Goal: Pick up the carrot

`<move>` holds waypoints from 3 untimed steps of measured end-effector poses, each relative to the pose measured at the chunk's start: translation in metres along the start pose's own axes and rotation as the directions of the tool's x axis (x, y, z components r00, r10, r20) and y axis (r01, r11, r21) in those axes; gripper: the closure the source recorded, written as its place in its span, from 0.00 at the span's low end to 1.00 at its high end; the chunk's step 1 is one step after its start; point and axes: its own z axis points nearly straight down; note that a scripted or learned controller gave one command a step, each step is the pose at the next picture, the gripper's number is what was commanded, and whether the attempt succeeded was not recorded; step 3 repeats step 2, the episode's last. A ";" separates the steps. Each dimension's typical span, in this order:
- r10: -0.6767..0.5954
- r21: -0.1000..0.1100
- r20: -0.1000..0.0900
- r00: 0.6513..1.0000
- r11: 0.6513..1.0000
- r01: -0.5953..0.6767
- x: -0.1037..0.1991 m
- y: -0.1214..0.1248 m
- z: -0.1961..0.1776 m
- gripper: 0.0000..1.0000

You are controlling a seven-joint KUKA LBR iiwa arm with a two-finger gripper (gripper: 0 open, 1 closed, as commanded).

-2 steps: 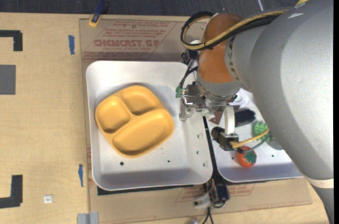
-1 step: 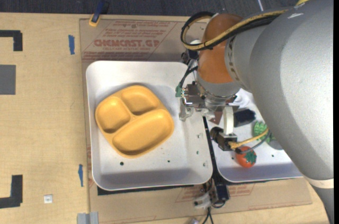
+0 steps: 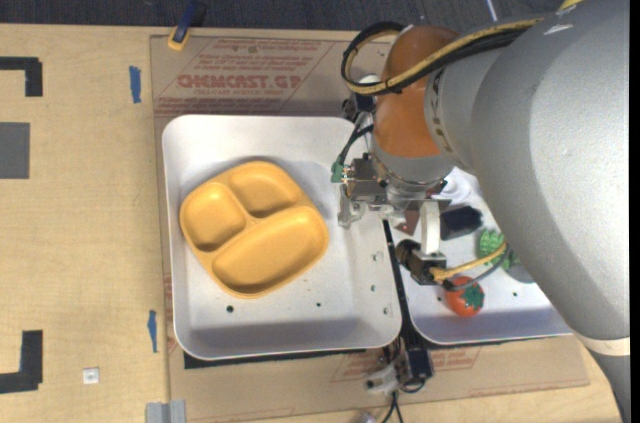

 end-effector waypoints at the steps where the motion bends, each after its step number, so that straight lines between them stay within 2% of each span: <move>1: 0.010 -0.003 -0.001 1.000 1.000 -0.010 0.000 0.000 0.000 1.00; 2: 0.044 -0.050 -0.038 0.998 0.998 -0.046 0.042 -0.053 -0.106 1.00; 3: 0.044 -0.050 -0.038 0.998 0.998 -0.046 0.042 -0.053 -0.106 1.00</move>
